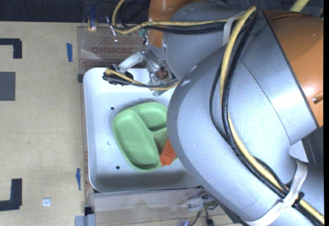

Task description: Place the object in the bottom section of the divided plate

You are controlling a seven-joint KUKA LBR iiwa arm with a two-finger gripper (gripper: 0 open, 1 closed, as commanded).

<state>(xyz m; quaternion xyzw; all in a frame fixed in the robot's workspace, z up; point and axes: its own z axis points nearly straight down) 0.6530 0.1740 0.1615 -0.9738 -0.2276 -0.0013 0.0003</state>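
The grey arm (241, 111) covers much of the white bin (97, 117). A green divided plate (136, 135) lies mid-bin; an orange object (167, 154) touches its right edge, partly hidden under the arm.

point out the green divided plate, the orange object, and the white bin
green divided plate (138, 137), camera view, on the floor of its large left compartment
orange object (167, 154), camera view, on its visible part at the plate's right edge, beside the arm
white bin (97, 132), camera view, on its left wall
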